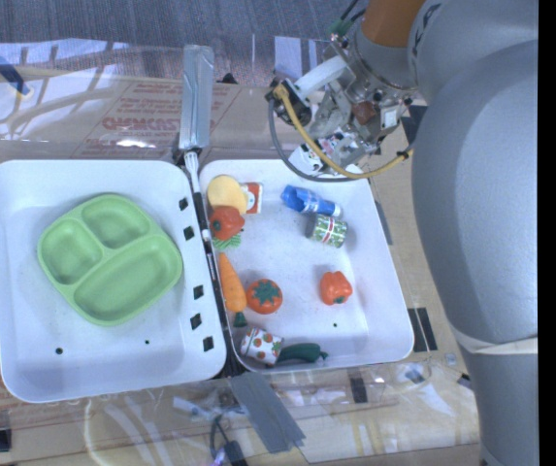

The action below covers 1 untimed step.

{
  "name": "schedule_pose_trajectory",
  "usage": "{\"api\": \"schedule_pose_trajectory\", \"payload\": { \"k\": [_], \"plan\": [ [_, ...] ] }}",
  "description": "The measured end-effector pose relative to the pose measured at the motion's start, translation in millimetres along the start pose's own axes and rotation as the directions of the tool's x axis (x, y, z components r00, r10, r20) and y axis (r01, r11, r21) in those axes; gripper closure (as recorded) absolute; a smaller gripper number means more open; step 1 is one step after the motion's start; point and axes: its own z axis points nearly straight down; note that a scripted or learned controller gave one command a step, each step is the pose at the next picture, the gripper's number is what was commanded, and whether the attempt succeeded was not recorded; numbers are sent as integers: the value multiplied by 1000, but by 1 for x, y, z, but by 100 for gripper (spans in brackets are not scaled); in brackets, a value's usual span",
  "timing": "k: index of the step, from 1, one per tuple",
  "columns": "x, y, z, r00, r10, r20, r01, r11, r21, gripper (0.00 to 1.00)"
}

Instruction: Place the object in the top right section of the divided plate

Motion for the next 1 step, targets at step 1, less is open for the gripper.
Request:
{"api": "schedule_pose_trajectory", "payload": {
  "k": [1],
  "plan": [
    [-10, 17, 68, 995, 97, 8, -97, 995, 4, 100]
  ]
}}
